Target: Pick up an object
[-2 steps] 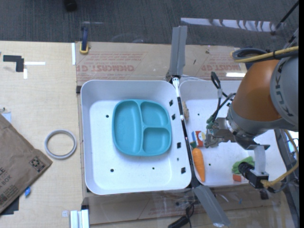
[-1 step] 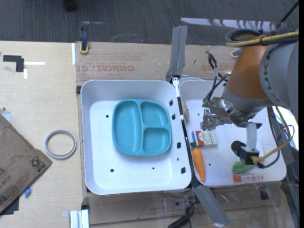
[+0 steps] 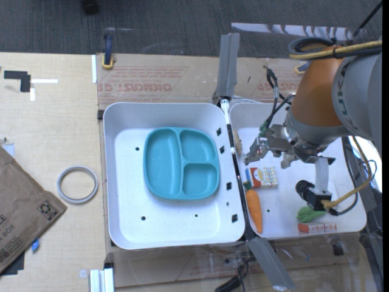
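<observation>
Right bin has the pickable stuff: an orange carrot [image 3: 254, 210] lying lengthwise against the bin's left wall, a small red-and-white carton [image 3: 263, 176] flat just above it, and a green leafy piece [image 3: 310, 213] with a red-and-white packet [image 3: 317, 227] near the front right corner.

The arm [image 3: 340, 90] runs off the right edge and covers much of the right bin [image 3: 276, 221], its wrist hiding the gripper's fingers, while left of that bin the cardboard box [image 3: 21, 208] is cut by the left edge.
</observation>
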`<action>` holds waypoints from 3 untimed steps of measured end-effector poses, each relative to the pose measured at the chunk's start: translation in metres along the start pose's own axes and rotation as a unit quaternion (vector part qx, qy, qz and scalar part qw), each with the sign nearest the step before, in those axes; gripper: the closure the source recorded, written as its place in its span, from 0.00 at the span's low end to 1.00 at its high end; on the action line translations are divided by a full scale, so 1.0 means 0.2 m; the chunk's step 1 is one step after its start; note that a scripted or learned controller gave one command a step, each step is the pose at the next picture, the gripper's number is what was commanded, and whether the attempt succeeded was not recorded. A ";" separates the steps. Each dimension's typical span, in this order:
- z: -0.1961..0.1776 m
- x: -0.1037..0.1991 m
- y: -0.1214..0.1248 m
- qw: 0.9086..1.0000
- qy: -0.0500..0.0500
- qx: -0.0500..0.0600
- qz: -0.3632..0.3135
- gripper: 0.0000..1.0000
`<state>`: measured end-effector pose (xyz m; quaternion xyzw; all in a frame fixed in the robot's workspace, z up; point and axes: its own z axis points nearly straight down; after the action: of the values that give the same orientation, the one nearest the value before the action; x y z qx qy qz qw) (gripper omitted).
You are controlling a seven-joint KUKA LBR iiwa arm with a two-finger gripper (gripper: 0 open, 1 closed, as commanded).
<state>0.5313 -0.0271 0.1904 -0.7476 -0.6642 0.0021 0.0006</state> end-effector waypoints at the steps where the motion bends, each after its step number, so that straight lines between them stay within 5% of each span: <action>1: 0.00 -0.20 -0.19 1.000 0.000 0.000 0.017 0.00; 2: 0.50 -0.37 -0.17 0.998 0.001 0.000 0.066 0.00; 3: 0.50 -0.60 0.19 0.983 0.000 0.000 0.184 0.00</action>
<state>0.5544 -0.1513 0.0909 -0.8572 -0.5149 0.0018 0.0004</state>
